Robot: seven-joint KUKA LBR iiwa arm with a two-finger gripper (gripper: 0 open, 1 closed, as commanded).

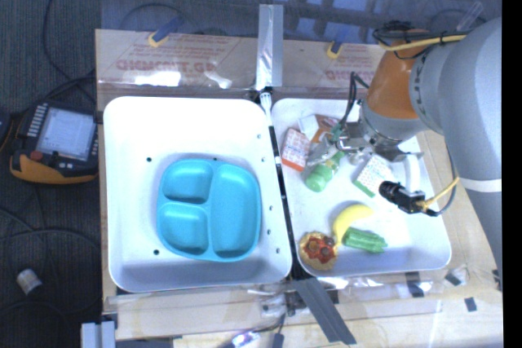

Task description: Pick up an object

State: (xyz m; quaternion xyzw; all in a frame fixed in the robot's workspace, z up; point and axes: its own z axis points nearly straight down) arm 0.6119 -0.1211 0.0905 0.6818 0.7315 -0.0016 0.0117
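Observation:
The right bin holds a green bottle, a yellow banana-shaped toy, a green toy, a small round red-and-brown item, a red-and-white packet and a white card. My gripper reaches down into the upper middle of this bin, just above and right of the green bottle and beside an orange-and-white packet. The wrist hides the fingertips.
The left bin carries a blue divided plate. The grey arm with its orange band covers the right bin's top right corner. A handheld pendant lies on the floor to the left. Cardboard sits behind the bins.

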